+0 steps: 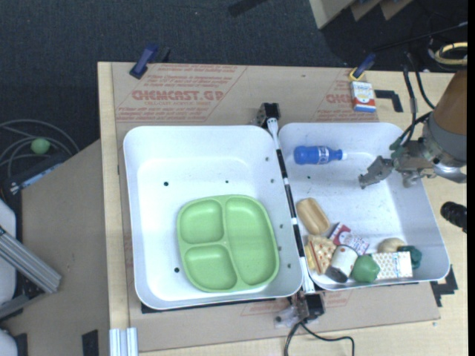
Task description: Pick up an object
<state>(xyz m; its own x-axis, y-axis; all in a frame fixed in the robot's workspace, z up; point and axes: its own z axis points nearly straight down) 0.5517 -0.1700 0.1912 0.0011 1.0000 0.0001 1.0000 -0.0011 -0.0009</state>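
My gripper (390, 176) hangs over the upper right part of the right bin (415, 199), open, with nothing between its fingers. A blue bottle (317, 155) lies on its side to the gripper's left, apart from it. Lower in the same bin sit a tan bread roll (312, 215), a waffle-like piece (320, 254), a small can (341, 263), a green object (365, 269) and a white box (393, 265), bunched along the near wall.
The left bin (148, 162) holds a green divided plate (226, 242). A small red and white carton (363, 96) lies on the cardboard behind the right bin. The grey and orange arm (451, 124) enters from the right edge.
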